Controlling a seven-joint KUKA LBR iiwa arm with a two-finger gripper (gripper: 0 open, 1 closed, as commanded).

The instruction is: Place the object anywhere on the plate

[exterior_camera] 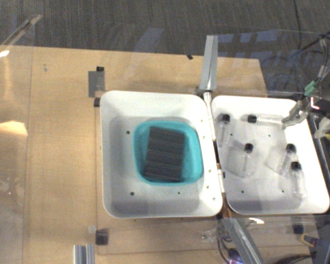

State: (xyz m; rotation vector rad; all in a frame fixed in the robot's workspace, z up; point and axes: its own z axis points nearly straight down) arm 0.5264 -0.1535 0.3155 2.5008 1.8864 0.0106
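A teal plate (pixel 168 152) lies in the middle of the left white bin (pixel 115 147). A dark grey ribbed rectangular block (pixel 164 153) rests flat on the plate, slightly tilted, inside its rim. At the far right edge, over the upper right corner of the right bin (pixel 313 202), I see part of my gripper (pixel 297 113) as a pale metallic piece with cables behind it. It is far from the plate and the block, and nothing shows in it.
Several clear vials with black caps (pixel 246 157) lie scattered in the right bin. A grey metal bar (pixel 209 64) stands behind the seam between the bins. Cables and fittings crowd the right edge and the bottom right corner.
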